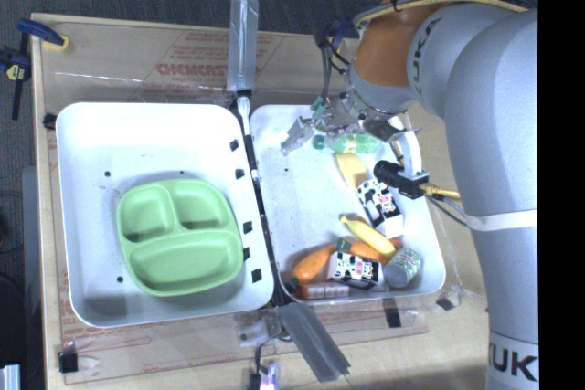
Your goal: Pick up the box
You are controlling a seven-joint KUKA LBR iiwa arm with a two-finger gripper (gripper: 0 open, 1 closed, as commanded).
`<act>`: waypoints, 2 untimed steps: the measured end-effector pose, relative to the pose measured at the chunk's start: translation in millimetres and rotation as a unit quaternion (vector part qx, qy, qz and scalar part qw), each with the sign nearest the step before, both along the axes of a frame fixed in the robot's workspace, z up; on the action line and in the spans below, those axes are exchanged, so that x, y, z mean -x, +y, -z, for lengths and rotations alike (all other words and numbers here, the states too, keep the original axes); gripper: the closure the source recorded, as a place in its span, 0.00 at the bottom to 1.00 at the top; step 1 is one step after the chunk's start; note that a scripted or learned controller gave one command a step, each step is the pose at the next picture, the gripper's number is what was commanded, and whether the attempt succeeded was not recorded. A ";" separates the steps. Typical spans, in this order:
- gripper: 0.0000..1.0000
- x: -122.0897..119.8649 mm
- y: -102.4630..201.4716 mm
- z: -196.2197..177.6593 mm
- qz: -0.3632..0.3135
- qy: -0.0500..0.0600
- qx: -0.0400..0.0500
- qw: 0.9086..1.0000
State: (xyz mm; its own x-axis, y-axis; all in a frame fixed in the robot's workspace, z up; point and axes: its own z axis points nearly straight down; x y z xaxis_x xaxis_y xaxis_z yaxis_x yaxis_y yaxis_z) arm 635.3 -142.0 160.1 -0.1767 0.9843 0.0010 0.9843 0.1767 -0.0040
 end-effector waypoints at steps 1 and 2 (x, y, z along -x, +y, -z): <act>0.00 28.7 -20.4 68.2 -0.117 -0.001 -0.001 0.993; 0.00 -22.1 -14.9 66.9 -0.003 -0.001 0.000 1.000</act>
State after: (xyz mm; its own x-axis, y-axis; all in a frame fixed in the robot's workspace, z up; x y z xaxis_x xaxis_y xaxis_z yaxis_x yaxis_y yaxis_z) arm 657.4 -156.9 93.2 -0.1818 0.9833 0.0003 0.9833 0.1818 -0.0017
